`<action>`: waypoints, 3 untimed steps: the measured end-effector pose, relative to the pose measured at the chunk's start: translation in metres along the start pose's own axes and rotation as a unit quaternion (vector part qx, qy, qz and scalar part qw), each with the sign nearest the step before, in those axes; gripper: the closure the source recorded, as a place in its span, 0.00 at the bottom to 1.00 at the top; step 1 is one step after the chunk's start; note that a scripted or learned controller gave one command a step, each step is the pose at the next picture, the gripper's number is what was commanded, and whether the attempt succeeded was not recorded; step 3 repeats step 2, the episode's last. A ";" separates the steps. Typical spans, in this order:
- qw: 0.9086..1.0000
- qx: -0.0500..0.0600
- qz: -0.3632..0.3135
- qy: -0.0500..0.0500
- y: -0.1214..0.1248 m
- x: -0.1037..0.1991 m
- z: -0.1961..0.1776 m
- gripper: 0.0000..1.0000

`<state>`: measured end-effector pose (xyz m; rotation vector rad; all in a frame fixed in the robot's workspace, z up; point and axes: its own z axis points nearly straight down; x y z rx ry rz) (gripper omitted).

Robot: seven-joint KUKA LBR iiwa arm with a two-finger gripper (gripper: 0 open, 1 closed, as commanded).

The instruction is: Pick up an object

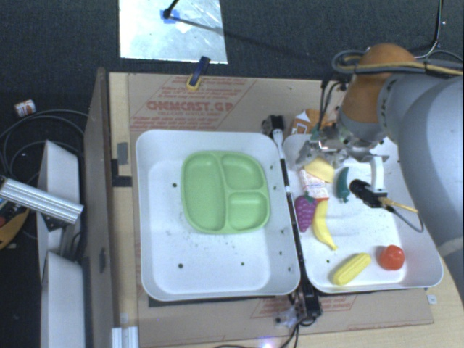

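Corn (350,268) is lying near the front edge of the right bin (362,227), tilted across it. A tomato (391,257) is sitting just beside the corn, toward the front right corner. Further back, a banana (322,227) is lying close to the bin's left edge, its rear end touching purple grapes (304,212). A pink-and-white packet (312,187) is resting just behind the grapes, along the same left edge. A yellow block (320,170) is lying near the rear left corner, and a teal item (341,182) is lying just beside it, toward the bin's middle.

The arm (428,143) is reaching in over the right bin's rear right corner. The jaws are hanging at the rear left corner, directly over the yellow block. Whether the jaws are standing wide, narrow or gripping cannot be told.

The left bin (163,216) is sitting beside the right bin on the surface (181,96). It is carrying a green plate (223,192) with three compartments, lying flat at its middle.
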<state>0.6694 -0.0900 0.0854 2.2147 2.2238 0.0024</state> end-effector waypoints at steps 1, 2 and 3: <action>1.000 -0.002 -0.001 0.000 0.001 0.000 -0.012 1.00; 1.000 -0.001 0.003 0.000 -0.049 -0.034 -0.097 1.00; 1.000 -0.001 0.003 0.000 -0.049 -0.034 -0.097 1.00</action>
